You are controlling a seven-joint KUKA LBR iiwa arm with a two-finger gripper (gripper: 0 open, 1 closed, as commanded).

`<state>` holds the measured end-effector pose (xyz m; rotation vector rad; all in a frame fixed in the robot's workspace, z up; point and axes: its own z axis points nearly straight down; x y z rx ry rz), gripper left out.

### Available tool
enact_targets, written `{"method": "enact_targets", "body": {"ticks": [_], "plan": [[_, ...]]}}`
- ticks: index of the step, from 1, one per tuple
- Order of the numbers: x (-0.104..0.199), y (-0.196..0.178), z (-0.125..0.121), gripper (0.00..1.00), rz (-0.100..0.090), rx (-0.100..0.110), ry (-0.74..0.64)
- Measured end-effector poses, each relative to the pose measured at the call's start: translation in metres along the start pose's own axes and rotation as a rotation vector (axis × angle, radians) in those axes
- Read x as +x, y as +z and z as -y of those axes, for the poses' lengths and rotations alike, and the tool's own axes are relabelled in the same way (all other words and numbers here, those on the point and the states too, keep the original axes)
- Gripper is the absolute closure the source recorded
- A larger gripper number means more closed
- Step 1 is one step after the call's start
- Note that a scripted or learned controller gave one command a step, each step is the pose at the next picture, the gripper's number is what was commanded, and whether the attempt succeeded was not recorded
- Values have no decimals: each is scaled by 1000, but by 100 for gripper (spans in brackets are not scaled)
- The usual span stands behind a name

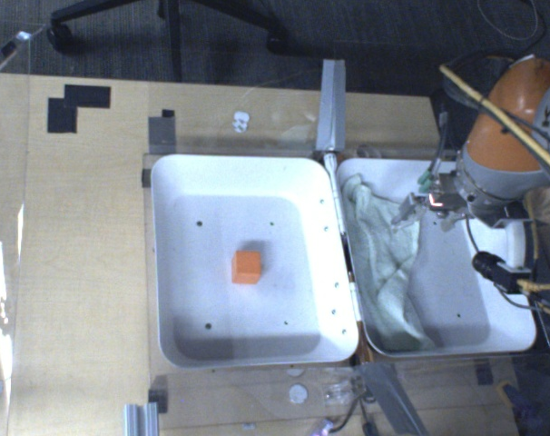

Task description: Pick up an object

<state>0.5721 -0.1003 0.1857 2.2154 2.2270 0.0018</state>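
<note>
Pale wood surface [75, 243] carries both bins; I judge I'm approaching, gripper [418, 209] hovering above the crumpled cloth [384, 262], finger state indiscernible, so next I descend.

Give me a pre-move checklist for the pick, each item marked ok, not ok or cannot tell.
1. Target in view: orange cube sits alone near the middle of the left bin. ok.
2. Cube clear of the bin walls, room on every side. ok.
3. Gripper over the target: it hangs over the right bin, not the left one. not ok.
4. Gripper free of the crumpled cloth: it sits at the cloth's upper edge, contact unclear. cannot tell.
5. Path to the left bin: the divider between the bins must be crossed. cannot tell.
</note>
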Motion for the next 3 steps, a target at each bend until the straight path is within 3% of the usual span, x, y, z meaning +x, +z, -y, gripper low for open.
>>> {"method": "enact_targets", "body": {"ticks": [1,2,3], "plan": [[-3,83,0,0,0,0,-233],[-2,72,-2,100,0,-5,-234],[19,-51,-44,100,2,-5,-60]]}}
